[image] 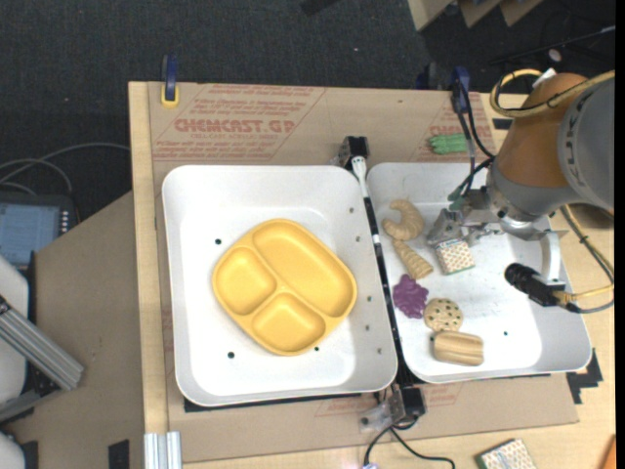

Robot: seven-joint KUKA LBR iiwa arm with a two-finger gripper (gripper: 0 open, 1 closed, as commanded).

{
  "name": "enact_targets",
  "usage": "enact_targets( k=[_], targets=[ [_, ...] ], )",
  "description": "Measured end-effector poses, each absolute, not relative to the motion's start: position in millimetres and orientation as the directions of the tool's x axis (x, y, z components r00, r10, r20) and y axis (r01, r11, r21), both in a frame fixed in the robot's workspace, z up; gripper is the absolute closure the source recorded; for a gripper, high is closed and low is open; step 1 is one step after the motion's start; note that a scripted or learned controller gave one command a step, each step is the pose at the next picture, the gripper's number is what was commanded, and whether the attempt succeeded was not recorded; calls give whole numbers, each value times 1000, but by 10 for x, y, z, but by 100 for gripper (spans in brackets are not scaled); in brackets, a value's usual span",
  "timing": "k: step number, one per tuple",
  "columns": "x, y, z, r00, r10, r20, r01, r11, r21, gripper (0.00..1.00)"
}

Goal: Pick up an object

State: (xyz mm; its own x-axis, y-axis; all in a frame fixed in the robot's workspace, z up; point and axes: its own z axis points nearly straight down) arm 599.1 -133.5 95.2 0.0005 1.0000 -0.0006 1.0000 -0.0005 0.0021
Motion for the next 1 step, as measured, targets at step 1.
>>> enact_targets(
  k=[1],
  targets=[
    [5709, -599, 1885, -4, 1000, 1, 1000, 4, 3, 100]
  ],
)
